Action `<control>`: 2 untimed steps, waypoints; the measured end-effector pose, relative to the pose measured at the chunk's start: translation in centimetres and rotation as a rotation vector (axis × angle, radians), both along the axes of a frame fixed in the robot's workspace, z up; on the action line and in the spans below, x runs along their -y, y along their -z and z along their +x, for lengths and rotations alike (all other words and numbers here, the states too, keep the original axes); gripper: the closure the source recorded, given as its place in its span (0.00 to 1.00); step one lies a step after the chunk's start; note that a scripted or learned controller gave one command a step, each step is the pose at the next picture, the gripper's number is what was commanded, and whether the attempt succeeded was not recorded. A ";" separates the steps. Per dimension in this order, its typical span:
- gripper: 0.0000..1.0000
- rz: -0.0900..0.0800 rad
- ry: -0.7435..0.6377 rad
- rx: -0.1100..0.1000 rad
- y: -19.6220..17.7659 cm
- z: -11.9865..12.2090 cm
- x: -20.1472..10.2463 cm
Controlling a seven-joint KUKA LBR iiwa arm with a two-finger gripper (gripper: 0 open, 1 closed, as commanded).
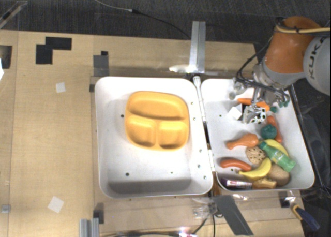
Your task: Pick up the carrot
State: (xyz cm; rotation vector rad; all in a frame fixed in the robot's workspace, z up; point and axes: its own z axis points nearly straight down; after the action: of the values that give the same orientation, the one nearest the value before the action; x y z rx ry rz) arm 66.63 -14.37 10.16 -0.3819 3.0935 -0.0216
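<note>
The carrot (244, 100) is a slim orange piece with a green top, lying near the back of the right bin (300, 143). Its orange tip pokes out to the left of the gripper, and its green end shows on the right. The gripper (254, 110) hangs straight over the carrot's middle, low in the bin, and hides that part. The arm with its orange band (289, 44) comes in from the upper right. I cannot see whether the carrot is between the jaws.
The right bin also holds an orange drumstick (243, 141), a cookie (254, 154), a green bottle (277, 154), a banana (259, 170), a red sausage (235, 164) and a white piece (235, 113). A yellow divided plate (156, 119) lies in the left bin (111, 143).
</note>
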 end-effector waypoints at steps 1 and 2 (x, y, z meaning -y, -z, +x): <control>0.00 0.012 -0.008 -0.021 0.0 0.7 0.5; 0.00 0.008 -0.011 -0.003 0.7 -1.0 2.2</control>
State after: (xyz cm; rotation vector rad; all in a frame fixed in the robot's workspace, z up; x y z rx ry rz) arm 65.59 -16.54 9.47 -0.3986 3.0931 -0.0092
